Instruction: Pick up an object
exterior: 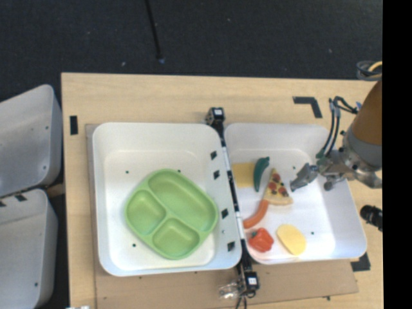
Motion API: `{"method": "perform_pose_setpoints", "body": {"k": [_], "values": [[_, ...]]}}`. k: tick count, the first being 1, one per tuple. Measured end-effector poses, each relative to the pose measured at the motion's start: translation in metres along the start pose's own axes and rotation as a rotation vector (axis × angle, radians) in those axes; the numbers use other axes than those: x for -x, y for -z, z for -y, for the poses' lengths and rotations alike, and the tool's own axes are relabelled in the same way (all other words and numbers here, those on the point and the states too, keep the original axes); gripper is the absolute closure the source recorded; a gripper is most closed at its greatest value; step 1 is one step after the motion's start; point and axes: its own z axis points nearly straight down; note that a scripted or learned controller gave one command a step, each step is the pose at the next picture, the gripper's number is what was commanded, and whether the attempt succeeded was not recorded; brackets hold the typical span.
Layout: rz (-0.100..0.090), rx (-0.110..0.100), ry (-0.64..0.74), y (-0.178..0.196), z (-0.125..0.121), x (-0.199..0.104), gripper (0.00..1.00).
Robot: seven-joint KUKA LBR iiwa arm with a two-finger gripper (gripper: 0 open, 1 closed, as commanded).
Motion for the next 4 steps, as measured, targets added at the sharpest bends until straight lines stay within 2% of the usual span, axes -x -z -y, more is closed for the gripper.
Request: {"method": "perform_pose_setpoints", "body": {"k": [1, 2, 3, 4], "values": [[0.003, 0.013, 0.003, 0.007, -0.003, 0.000, 0.00], [0.003, 0.010, 0.002, -0.056, -0.005, -0.001, 0.00], [0.003, 0.014, -0.001, -0.101, -0.007, 0.001, 0.00], [0.004, 0.023, -0.004, -0.086, -0.009, 0.002, 1.00]]}}
